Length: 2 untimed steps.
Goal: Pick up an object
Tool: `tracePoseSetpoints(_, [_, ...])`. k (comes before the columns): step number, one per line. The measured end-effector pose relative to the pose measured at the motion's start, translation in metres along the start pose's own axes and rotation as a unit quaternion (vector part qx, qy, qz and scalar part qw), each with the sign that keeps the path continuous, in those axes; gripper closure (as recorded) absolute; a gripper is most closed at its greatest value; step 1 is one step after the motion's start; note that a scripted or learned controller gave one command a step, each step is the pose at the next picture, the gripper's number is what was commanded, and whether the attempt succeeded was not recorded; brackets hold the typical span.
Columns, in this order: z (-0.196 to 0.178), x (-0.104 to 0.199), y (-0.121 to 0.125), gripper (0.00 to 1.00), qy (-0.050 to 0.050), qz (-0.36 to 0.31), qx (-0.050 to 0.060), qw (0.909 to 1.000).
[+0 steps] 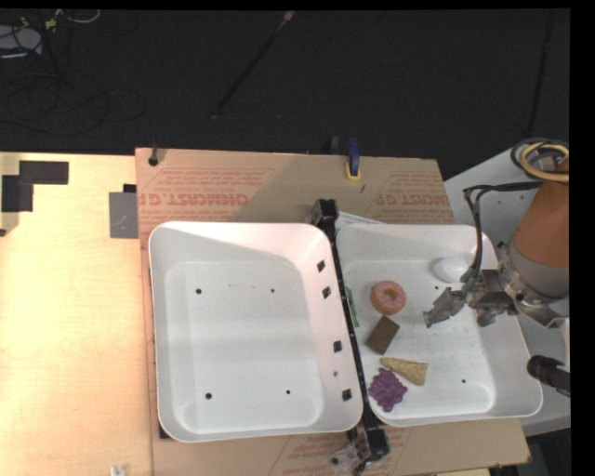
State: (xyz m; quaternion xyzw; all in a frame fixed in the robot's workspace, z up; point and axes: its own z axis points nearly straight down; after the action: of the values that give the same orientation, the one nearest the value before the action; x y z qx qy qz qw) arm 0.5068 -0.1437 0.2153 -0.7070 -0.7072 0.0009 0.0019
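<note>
My two-finger metal pincer (444, 310): spread, holding nothing, over right white bin (507, 395) | pink ring-shaped donut toy (388, 297): just left of me | risk: closing too far right, I miss it.

Doughnut (389, 297), block (382, 334), wedge (405, 370), perhaps grapes (388, 389) in right bin (502, 395)

Two shallow white bins sit side by side before me, the left bin (242, 335) in the middle of the frame and the right bin (460, 395) toward the right. Both rest on a sheet of brown cardboard (242, 181) printed with red letters. A blue clamp (353, 160) grips its top edge. My pale wooden bench (65, 325) fills the left, with black patches (42, 177) at upper left. Dark cables (56, 23) lie along the top left corner.
</note>
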Motion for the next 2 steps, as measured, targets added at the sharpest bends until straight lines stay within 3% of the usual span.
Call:
tracePoseSetpoints(1, [-0.010,-0.001,0.000,1.00,0.000,0.000,0.001,1.0000])
tracePoseSetpoints(2, [-0.141,0.042,-0.032,1.00,-0.001,-0.002,-0.005,1.0000])
